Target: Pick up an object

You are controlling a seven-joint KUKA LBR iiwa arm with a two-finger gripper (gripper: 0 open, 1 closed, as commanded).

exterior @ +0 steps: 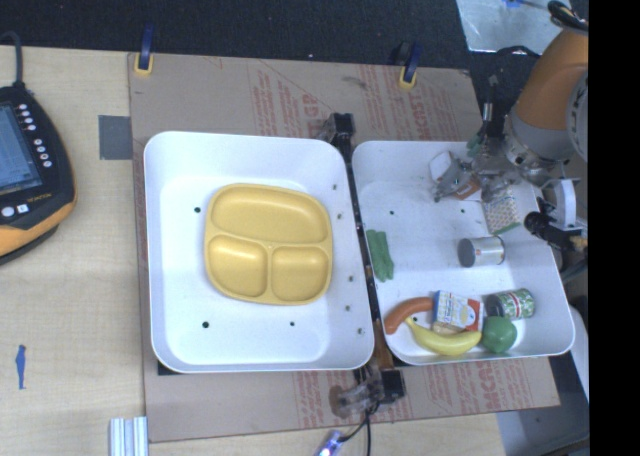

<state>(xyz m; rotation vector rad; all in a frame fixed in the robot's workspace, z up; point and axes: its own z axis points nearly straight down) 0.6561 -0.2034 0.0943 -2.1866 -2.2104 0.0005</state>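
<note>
The arm [555, 84] enters at the right edge, partly cut off. Its gripper [462, 176] sits low over the far part of the right bin [400, 169]; whether it is released or clenched cannot be told. A tan bench [80, 344] carries a cardboard sheet [250, 94] and 2 white bins. The left bin [170, 334] holds a yellow divided plate [268, 243]. Well apart from the gripper, along the near rim, lie a banana [443, 341], carton [455, 310] and green can [510, 303]; a grey cylinder [481, 251] lies nearer it.
</note>
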